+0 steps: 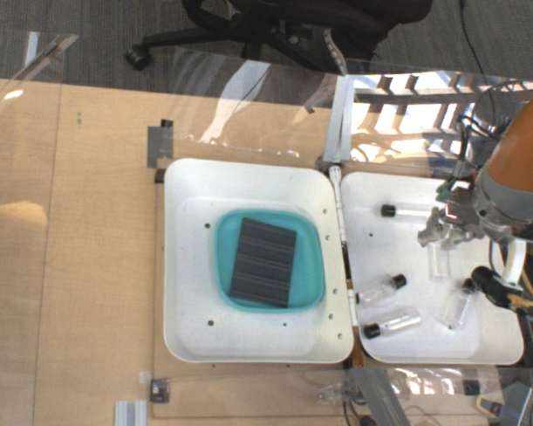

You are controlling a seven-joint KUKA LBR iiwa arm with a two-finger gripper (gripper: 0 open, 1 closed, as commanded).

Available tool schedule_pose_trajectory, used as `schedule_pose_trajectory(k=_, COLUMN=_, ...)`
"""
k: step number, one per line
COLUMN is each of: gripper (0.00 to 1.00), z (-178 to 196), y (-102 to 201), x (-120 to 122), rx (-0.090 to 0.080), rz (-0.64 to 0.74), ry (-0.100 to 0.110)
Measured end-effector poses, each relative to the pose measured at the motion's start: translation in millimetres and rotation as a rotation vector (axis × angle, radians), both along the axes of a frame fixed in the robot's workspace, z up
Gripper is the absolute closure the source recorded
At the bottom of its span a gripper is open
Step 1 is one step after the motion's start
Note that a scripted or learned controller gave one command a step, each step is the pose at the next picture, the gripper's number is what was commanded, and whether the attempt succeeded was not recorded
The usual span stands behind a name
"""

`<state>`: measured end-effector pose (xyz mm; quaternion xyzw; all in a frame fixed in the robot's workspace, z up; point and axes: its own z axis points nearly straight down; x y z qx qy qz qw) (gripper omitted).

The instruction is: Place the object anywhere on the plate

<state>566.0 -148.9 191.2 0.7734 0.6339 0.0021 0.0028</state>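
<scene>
On the table point(73, 245), the left bin point(184, 327) holds a teal plate point(226, 241). A dark ribbed block point(264, 264) lies flat on the plate, its long axis running top to bottom, tilted slightly clockwise. In the right bin point(497, 347) lie clear vials point(390, 324). The claw point(442, 230) hangs above that bin; whether it is spread, I cannot tell.

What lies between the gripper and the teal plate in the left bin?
In the camera view, between the gripper and the teal plate lie bare white floor of the right bin and the raised rims where both bins meet. A dark ridged block lies on the plate.
</scene>
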Motion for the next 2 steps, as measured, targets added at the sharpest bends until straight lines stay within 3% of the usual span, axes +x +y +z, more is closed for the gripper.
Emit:
schedule_pose_trajectory(k=1, gripper=0.0, z=0.0, y=0.0, x=0.0, rx=0.0, rz=0.0, ry=0.0)
schedule_pose_trajectory(k=2, gripper=0.0, z=143.7, y=-48.0, x=30.4, rx=-0.003, rz=-0.035, ry=-0.007)
